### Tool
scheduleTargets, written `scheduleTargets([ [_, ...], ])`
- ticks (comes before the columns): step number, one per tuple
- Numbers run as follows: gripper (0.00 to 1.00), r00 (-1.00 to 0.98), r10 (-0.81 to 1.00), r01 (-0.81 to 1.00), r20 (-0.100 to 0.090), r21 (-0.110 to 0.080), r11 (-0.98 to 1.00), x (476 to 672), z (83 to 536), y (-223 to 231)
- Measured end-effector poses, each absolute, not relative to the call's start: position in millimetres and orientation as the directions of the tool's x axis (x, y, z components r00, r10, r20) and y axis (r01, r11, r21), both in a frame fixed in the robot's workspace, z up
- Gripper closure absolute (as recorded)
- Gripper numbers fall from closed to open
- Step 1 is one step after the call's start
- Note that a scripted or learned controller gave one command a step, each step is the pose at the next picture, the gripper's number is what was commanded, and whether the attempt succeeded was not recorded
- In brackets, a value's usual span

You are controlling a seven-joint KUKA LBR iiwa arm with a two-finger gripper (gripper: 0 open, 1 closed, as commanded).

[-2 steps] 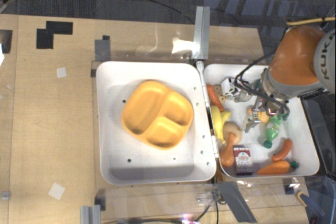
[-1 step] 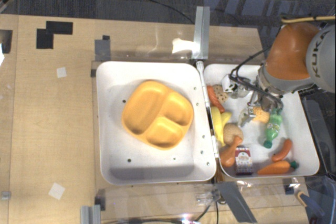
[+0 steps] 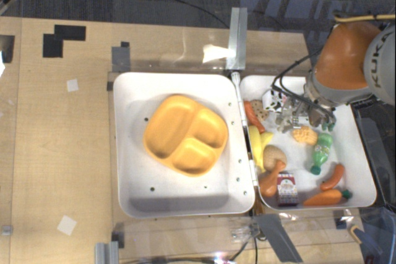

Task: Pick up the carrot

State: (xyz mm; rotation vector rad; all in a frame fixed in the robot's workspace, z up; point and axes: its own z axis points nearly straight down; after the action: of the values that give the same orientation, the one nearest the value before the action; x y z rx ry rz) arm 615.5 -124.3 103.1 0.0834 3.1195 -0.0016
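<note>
I'm looking down on two white bins sitting side by side. The left bin (image 3: pixel 124 133) is holding a yellow divided plate (image 3: pixel 185 133), lying a little left of its centre. The right bin (image 3: pixel 365 188) is crowded with toy food.

The arm (image 3: pixel 346 62) is reaching in from the right, and its gripper (image 3: pixel 297 115) is hanging over the upper middle of the right bin. Cables and metal parts are cluttering that spot, so I cannot tell how its tips are standing, and I am seeing nothing clearly pinched there.

The carrot (image 3: pixel 325 197) is lying flat along the bin's near edge, toward the right corner, green end pointing right. It is well apart from the gripper. A sausage (image 3: pixel 333 176) is lying just above it, tilted, and a green bottle (image 3: pixel 320 153) is lying above that. A yellow corn piece (image 3: pixel 303 135) is sitting just below the gripper. A small red box (image 3: pixel 286 187) is resting left of the carrot, with a potato (image 3: pixel 274 156) above the box.
</note>
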Motion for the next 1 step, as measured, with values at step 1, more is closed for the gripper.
scheduleTargets([
  [1, 1.0, -1.0, -0.022, -0.022, -0.01, -0.004, 1.0, 594.9, 91.5, -209.7],
])
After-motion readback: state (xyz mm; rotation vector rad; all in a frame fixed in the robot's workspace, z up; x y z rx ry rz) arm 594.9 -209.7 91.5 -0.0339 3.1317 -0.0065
